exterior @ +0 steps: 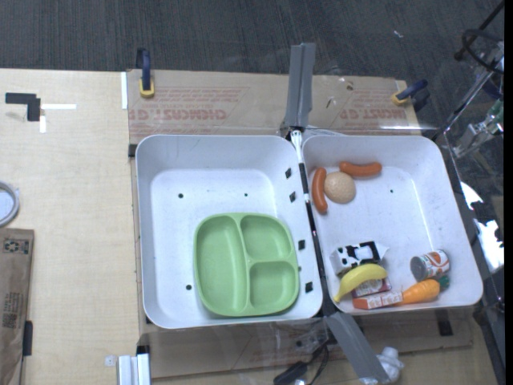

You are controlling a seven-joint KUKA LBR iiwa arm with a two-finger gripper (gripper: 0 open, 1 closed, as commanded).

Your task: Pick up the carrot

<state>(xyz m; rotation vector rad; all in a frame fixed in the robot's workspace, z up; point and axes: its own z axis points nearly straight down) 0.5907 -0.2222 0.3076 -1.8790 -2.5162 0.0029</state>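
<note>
— Carrot (420, 292) sits in the right bin's (401, 215) near corner, touching a red box (377, 300), just below a can (430, 263). Risk?

— Crowding — a descending pincer could nudge the can or catch the box instead.

— Orientation?

— Long axis roughly left-right, slightly tilted; tip left, green top right. Pincer's state: cannot tell.

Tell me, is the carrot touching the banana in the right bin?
Apart. The camera view shows the carrot lying right of the banana, with a small red box and bare bin floor between them.
</note>
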